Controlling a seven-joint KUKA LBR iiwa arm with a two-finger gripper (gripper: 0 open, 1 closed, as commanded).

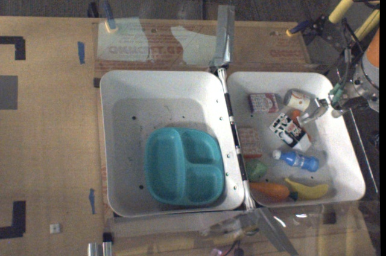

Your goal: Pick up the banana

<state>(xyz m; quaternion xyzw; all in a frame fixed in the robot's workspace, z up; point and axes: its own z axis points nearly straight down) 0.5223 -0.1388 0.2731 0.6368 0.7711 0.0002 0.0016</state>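
Yellow banana (309, 189) down by the right bin's (353, 159) near wall, so best to swing the hand (318, 108) (open or shut, can't tell) past the bottle (297, 159) and drop straight onto its middle.

Tan bench (48, 128) carries two white bins: left bin (120, 98) and right bin (344, 146), side by side, touching.

A single camera, fixed high above my bench (42, 128), looks down at a slant. It stands far enough back to take in both white bins, the left bin (120, 98) and the right bin (344, 146), side by side, plus dark floor along the top. My arm (369, 76) enters from the right edge.
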